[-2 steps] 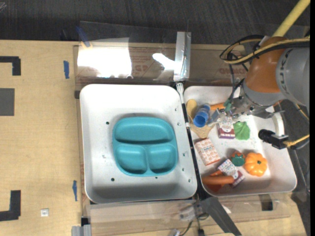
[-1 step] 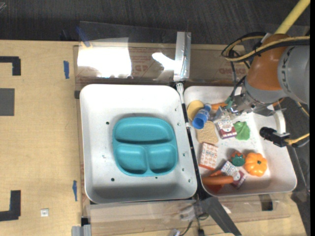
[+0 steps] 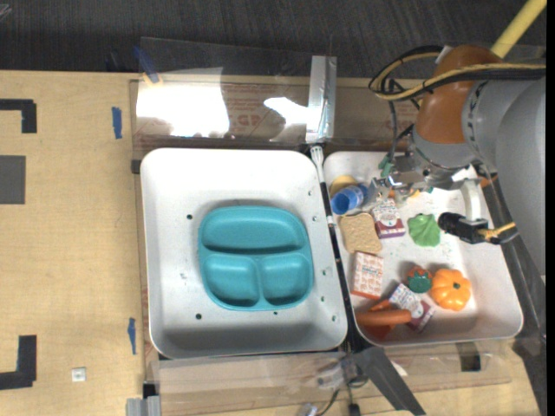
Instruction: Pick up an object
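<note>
We cannot tell how the jaws stand; the gripper (image 3: pixel 395 180) is low in the far part of the right bin (image 3: pixel 507 306), its tip lost among clutter. Nothing visibly sits between its tips, so we judge the pick not yet done: closing and lifting are left. Just left of the gripper lies a blue cup (image 3: pixel 347 200); just beneath it a small carton (image 3: pixel 388 217); a cracker (image 3: pixel 360 232) sits nearer us than the cup. A green piece (image 3: pixel 424 230) lies right of the carton, an orange pumpkin (image 3: pixel 450 289) well nearer us. The arm (image 3: pixel 486 111) reaches down from the right, wrist tipped toward the gripper. The left bin (image 3: pixel 165 232) holds a teal tray (image 3: pixel 256 256).
</note>
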You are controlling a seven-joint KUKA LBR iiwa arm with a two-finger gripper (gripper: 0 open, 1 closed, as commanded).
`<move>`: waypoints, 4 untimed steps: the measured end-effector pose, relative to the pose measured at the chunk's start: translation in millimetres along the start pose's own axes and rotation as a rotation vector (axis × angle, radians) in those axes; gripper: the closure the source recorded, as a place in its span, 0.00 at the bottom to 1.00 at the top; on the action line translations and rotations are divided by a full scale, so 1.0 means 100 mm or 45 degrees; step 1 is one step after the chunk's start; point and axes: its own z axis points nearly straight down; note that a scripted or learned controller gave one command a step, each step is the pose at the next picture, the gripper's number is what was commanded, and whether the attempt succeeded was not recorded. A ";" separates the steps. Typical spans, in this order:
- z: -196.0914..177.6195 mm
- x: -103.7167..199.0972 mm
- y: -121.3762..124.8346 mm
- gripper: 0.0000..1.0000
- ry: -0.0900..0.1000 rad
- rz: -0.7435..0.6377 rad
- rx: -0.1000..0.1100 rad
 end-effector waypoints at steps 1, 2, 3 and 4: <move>0.00 0.03 0.04 1.00 0.003 0.126 -0.005; 0.00 0.07 0.08 1.00 0.002 0.235 -0.023; -1.02 0.41 -0.08 1.00 0.002 0.355 -0.060; -1.08 0.26 0.11 1.00 0.012 0.961 -0.046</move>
